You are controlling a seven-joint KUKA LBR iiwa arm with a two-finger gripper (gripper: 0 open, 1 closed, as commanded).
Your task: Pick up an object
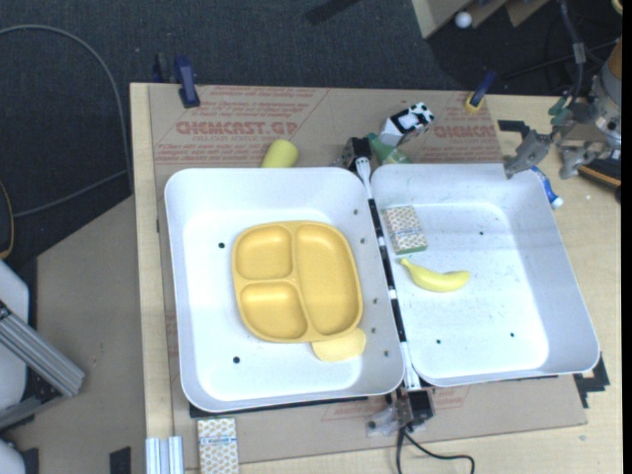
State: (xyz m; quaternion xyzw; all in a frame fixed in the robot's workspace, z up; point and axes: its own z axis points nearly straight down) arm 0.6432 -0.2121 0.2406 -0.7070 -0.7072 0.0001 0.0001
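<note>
A yellow banana (435, 278) lies in the right bin (513, 294), near its left wall. Just above it rests a small patterned flat packet (405, 228). In the left bin (197, 294), a yellow divided plate (296, 280) takes up the middle, and a pale yellow piece (339, 346) pokes out from under its lower edge. My gripper (548, 158) hangs above the right bin's far right corner, well away from every object. Its fingers (520, 156) are spread open with nothing between them.
Behind the bins on the cardboard sit a yellow cylinder (280, 153) and a black-and-white toy (410, 119). Blue clamps (185, 82) grip the board's far edge. A small patterned box (217, 443) lies in front of the left bin. A blue item (550, 194) rests on the right bin's rim.
</note>
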